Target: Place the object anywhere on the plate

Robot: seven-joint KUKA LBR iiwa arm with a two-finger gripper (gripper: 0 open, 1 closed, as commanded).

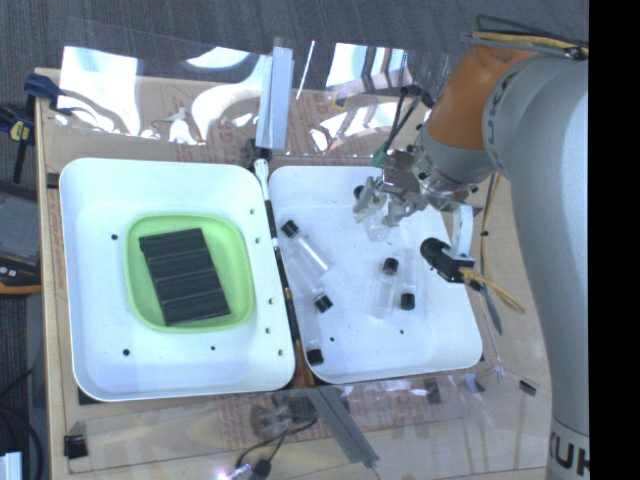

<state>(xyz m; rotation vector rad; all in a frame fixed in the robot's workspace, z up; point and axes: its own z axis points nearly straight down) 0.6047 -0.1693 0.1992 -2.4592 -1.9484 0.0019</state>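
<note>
Progress toward the plate is looking slight, judging by how things are lying. Sitting in the left bin (90,268) is the green plate (232,258), and it is carrying a dark ribbed block (183,275) at its middle. Over in the right bin (440,343), the gripper (383,205) is hovering at about one o'clock from that bin's centre, near the back wall, with the grey arm (530,168) and its orange band (470,93) reaching in from three o'clock. Whether the pincer is spread or pressed together I cannot tell; something clear seems to be sitting just under it, but the glare is hiding the detail.

Clear vials with black caps are lying scattered on the right bin's floor: one long vial (303,251) at about nine o'clock from the centre, another vial (384,286) near the middle, and small caps (322,303) toward seven o'clock. Any of these could be the object, and all are resting well apart from the plate. So the pick is looking not yet secured, and the carry across the divider to nine o'clock and the release are remaining.
</note>
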